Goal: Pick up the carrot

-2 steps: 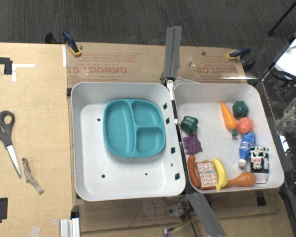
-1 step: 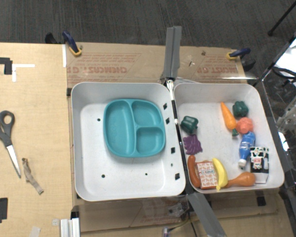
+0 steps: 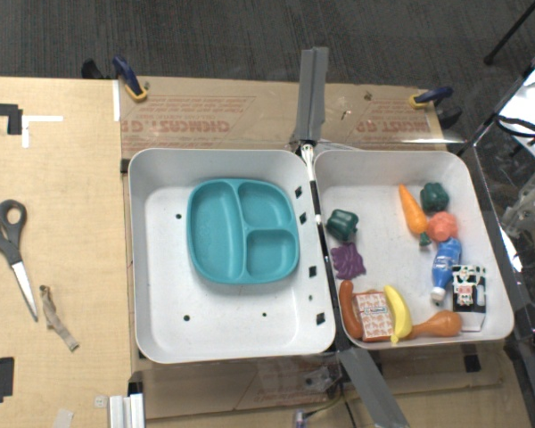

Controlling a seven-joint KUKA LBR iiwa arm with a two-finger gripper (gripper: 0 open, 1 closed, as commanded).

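Cardboard (image 3: 250,114) under the two white bins carries mirrored, hard-to-read red print, the carrot (image 3: 413,209) lies near the right bin's (image 3: 374,160) far right corner beside a pink ball (image 3: 442,227), and the claw's state cannot be told.

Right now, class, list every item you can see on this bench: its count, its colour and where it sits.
bins: 2, white, side by side
divided plate: 1, teal, left bin
carrot: 1, orange, right bin, upper part
dark green toys: 2, right bin, one left, one top right
pink ball: 1, beside carrot
grapes: 1, purple, right bin, left side
bottle: 1, blue and white, right bin
banana: 1, yellow, bottom of right bin
scissors: 1, grey handles, far left
clamps: 2, blue and yellow, back edge
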